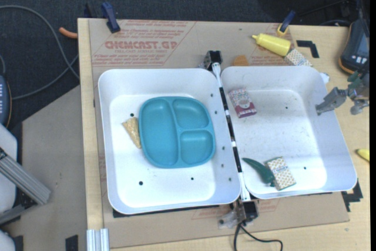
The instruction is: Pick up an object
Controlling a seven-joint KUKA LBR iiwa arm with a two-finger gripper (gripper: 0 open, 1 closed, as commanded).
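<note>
The tool [338, 98] is being seen at the right rim of the right bin [305, 132], mostly cut off by the frame edge; whether it is spread or pressed together cannot be told, and nothing is being shown in its grip. No particular object is being named by the task, so the candidates are being listed: a small red-and-white packet [242, 103] is lying near the upper left of the right bin, and a green piece [258, 167] is lying touching a patterned packet [281, 173] near its lower edge. In the left bin [117, 144], a teal divided tray [177, 130] is resting in the middle, with a tan sponge-like piece [133, 131] partly tucked under its left edge.

Several failures are being judged likely. The flat packets are lying low against the bin floor, so they may be slid rather than lifted. The green piece and its neighbour may be caught together or knocked apart. The tray is looking wide for a two-finger grasp except at its rim.

The arm is being hidden beyond the right edge, and the tan piece's full outline is being covered by the tray.
</note>
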